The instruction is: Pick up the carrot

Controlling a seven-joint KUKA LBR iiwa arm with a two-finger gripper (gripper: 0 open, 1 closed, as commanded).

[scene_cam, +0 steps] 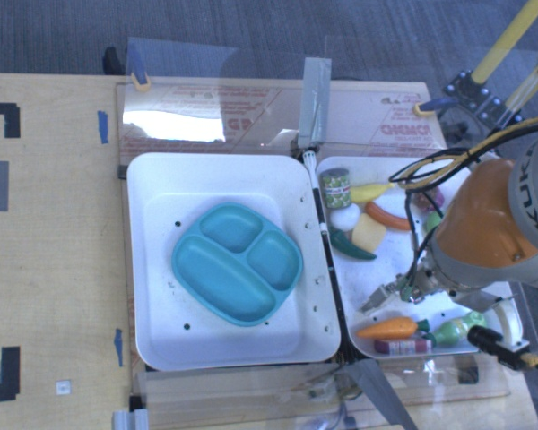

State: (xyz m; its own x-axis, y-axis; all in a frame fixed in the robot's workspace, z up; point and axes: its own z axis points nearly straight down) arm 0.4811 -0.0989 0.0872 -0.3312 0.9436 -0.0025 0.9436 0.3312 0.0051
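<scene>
The carrot (387, 328), orange with a green top at its right end, lies flat near the front edge of the right bin (387, 267). My gripper (386, 295) hovers just above and behind it. The metal fingers (373, 301) point down and to the left and stand open, with nothing between them. The grey arm with its orange band (489, 222) covers the right part of that bin.
The left bin (152, 240) holds a teal divided plate (238, 262). At the back of the right bin are a green-labelled can (335, 186), a yellow piece (373, 192), an orange-red pepper-like piece (390, 216), a pale yellow block (368, 233) and a dark green piece (351, 245). A green item (453, 331) and a pink tube (403, 347) lie beside the carrot.
</scene>
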